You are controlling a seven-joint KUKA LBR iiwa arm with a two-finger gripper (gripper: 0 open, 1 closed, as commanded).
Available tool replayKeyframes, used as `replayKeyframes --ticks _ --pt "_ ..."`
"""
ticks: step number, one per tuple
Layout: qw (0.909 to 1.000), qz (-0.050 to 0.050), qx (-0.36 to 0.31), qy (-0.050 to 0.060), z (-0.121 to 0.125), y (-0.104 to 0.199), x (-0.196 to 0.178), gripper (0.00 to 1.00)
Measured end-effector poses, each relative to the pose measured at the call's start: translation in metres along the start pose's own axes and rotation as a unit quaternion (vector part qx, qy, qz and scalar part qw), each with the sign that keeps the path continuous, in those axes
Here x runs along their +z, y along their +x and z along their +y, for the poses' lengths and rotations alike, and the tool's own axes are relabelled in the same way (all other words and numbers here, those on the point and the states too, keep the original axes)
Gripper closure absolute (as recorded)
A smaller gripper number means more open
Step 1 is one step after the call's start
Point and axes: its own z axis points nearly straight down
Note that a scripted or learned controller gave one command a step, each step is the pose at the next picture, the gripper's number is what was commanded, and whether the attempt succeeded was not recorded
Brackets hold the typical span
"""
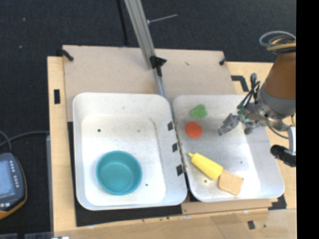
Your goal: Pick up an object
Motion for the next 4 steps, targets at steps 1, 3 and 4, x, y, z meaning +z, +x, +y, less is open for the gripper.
replayKeyframes --ticks 1,3,4 --pt "1.0000 0.000 0.000 0.000 0.000 0.000 0.000 0.00" --pt "1.0000 -0.001 0.002 0.002 -0.003 0.004 0.106 0.00" --pt "1.0000 -0.001 0.005 -0.001 -0.001 0.003 0.092 1.00"
